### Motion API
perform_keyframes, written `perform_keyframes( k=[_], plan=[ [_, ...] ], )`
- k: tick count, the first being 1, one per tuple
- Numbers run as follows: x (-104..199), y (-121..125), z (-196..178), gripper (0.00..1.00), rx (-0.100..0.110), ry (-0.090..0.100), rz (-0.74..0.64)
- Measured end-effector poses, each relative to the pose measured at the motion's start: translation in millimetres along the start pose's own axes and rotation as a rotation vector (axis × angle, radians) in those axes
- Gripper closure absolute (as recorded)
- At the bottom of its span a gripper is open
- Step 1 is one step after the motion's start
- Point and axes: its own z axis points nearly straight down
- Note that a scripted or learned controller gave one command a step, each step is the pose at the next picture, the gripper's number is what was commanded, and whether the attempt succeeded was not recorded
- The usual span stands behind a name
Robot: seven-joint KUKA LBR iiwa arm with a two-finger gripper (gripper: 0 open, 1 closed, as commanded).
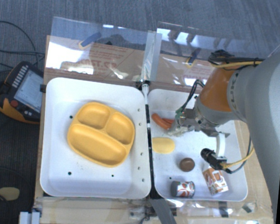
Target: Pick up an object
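Observation:
In the right bin (pixel 236 193) my gripper (pixel 177 127) reaches down at the upper left, just right of an orange carrot-like piece (pixel 160 120) and close to touching it. Below it lies a pale yellow oval piece (pixel 163 145). Further toward the front sit a small brown round piece (pixel 187 164), a tin can on its side (pixel 185 189) and an orange and white carton (pixel 216 181). The arm's wrist with the orange band (pixel 217 95) hides the bin's upper right.
The left bin (pixel 49 174) holds a yellow divided plate (pixel 101 133). A ridge (pixel 147 139) separates the two bins. Clear plastic walls (pixel 151 50) stand behind them. A handheld control pendant (pixel 22 91) lies off the bench at the left.

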Motion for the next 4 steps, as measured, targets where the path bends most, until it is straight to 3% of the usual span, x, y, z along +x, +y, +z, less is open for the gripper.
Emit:
perform_keyframes(
  k=[1,2,3,4],
  plan=[
    [0,0,0,0.00,0.000,0.000,0.000],
    [-1,53,12,0.00,0.005,0.001,0.002],
    [-2,54,1,1.00,0.004,-0.005,0.000],
    [52,-16,-84,1.00,0.014,0.003,0.002]
  ],
)
